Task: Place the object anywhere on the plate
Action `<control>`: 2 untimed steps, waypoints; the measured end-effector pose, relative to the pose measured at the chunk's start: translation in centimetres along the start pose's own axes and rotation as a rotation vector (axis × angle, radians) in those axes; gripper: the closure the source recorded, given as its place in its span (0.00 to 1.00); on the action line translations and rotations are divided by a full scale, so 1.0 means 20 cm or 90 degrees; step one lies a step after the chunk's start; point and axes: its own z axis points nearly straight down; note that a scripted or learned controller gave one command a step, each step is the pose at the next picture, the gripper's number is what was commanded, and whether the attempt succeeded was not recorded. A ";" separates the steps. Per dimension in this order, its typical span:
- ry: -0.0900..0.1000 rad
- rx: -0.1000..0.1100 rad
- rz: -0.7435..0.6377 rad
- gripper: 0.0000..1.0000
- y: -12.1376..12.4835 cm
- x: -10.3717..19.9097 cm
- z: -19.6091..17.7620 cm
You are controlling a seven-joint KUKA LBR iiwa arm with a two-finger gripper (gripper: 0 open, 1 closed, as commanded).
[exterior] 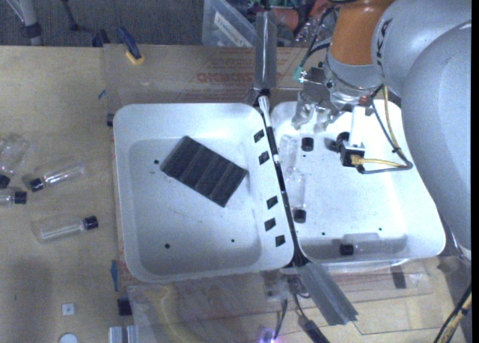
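We see the grey arm (419,72) reaching from the upper right, its gripper (310,115) low over the right bin (389,222); whether its fingers hold anything we cannot tell. Clear vials (293,184) lie along that bin's left wall. A dark ribbed plate (204,171) rests in the left bin (150,244).

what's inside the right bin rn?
Right shallow white bin: clear plastic vials with black caps, one near the divider, another at the front wall. The grey arm covers the far right corner; the hand hangs over the far end.
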 end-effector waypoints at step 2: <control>0.000 0.000 0.461 1.00 -0.14 0.56 -0.16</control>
